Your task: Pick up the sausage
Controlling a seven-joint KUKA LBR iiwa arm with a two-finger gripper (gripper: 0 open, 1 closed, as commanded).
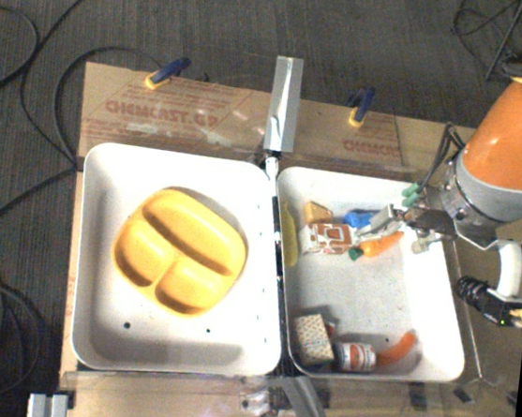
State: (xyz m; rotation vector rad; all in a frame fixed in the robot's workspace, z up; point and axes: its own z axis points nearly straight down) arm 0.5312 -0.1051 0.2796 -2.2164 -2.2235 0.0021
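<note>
step in hand: approach. the gripper (384,223) hovers in the right bin (440,291), near the carrot (379,245); its opening cannot be judged. the sausage (399,348), seemingly, lies at the bin's near wall. next move: travel there, then descend.

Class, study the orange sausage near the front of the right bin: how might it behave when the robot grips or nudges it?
The sausage looks rounded and slightly curved, so it may roll or swing sideways if nudged. Its skin looks smooth, so it could slip from a grip. It lies against a small can, which may shift too.
</note>
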